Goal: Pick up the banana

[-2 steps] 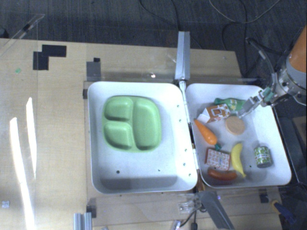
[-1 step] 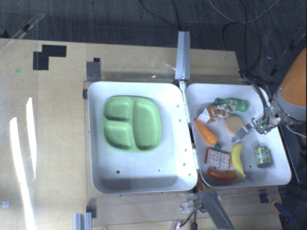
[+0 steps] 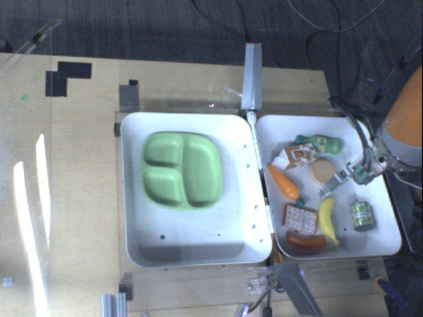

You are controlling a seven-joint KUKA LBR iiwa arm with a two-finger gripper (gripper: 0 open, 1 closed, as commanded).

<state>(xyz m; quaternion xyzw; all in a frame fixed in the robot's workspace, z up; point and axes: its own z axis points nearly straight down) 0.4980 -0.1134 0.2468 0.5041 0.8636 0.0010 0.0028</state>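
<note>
The yellow banana point(image 3: 327, 220) lies in the right bin point(image 3: 390, 243), near its front, with its length running front to back. My gripper point(image 3: 333, 185) reaches in from the right and hangs just above the banana's far tip, beside a tan round item point(image 3: 322, 171). Nothing shows between its tips.
Around the banana lie a red box point(image 3: 299, 219), a sausage point(image 3: 305, 242), a carrot point(image 3: 283, 182), a green can point(image 3: 361, 215), a green bottle point(image 3: 320, 144) and an orange-white carton point(image 3: 301, 155). The left bin point(image 3: 132, 243) holds a green divided plate point(image 3: 182, 169).
</note>
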